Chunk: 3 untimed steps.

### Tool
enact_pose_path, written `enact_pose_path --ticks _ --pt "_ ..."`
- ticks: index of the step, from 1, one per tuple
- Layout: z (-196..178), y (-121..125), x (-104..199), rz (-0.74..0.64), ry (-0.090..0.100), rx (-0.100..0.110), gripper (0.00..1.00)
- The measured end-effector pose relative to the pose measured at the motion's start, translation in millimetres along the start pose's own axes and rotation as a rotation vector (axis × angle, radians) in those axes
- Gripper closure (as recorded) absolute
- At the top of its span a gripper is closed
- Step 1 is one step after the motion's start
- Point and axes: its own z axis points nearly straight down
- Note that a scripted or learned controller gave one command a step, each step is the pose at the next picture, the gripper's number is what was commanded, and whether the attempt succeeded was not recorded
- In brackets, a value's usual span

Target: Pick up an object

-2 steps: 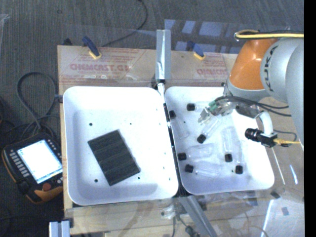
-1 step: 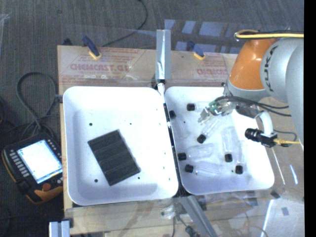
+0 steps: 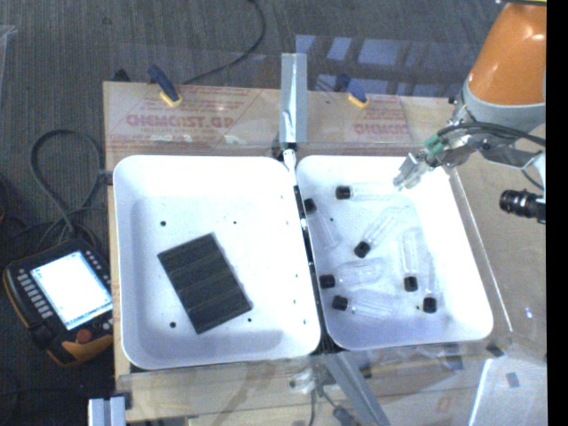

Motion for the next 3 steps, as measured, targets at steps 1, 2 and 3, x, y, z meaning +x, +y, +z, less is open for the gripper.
enact_pose_path --ticks 1,2,3 --pt "155.9 -30.9 -44.8 -0.098 0.003 0.003 0.0" --pt "195.0 -12.3 -10.5 -0.111 0.0 0.002 0.0" --pt "186.3 -11.3 -9.2 -0.112 0.002 0.0 1.0"
